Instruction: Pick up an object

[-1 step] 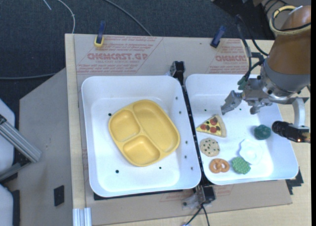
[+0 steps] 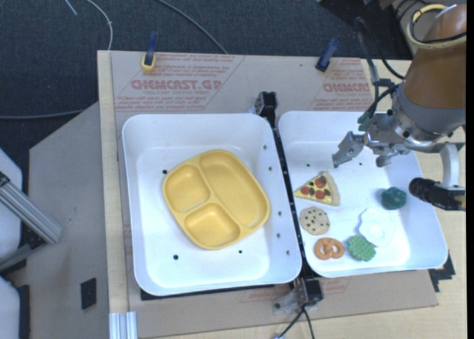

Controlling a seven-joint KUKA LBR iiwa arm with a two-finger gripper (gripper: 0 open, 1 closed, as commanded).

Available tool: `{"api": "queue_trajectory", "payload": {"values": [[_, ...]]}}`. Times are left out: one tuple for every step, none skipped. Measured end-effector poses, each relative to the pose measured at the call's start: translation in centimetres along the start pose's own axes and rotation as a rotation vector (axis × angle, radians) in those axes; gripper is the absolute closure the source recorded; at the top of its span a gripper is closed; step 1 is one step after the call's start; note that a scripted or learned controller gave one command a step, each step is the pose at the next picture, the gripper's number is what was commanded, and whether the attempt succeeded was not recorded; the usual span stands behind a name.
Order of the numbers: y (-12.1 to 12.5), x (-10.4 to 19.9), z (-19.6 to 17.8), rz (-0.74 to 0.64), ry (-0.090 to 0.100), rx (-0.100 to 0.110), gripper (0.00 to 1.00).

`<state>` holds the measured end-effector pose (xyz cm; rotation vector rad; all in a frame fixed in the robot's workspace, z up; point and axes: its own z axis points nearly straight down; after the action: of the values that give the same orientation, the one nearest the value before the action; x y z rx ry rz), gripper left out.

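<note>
The right bin (image 2: pixel 296 134) holds several toy foods: a pizza slice (image 2: pixel 318 188), a chocolate-chip cookie (image 2: pixel 315 220), a pretzel (image 2: pixel 328 248), a light green leafy piece (image 2: pixel 362 248), a white piece (image 2: pixel 376 230) and a dark green piece (image 2: pixel 394 197). My gripper (image 2: pixel 365 154) hangs over the back part of this bin, above and to the right of the pizza slice. It is open, its grey fingers (image 2: pixel 346 151) spread apart with nothing between them.
The left bin (image 2: pixel 141 145) holds a yellow divided tray (image 2: pixel 215 198). A black clamp (image 2: pixel 266 103) sits at the back between the bins. The grey and orange arm (image 2: pixel 433 71) comes in from the right, over the right bin's far corner.
</note>
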<state>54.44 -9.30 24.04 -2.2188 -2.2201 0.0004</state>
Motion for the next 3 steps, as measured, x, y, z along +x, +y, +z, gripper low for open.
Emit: {"api": "queue_trajectory", "payload": {"values": [[-0.5, -0.5, 4.3, 0.001, 0.0, 0.0, 0.0], [-0.2, -0.4, 10.6, 0.001, 0.001, 0.006, 0.0], [-0.2, -0.3, 15.8, 0.001, 0.0, 0.003, 0.0]]}}
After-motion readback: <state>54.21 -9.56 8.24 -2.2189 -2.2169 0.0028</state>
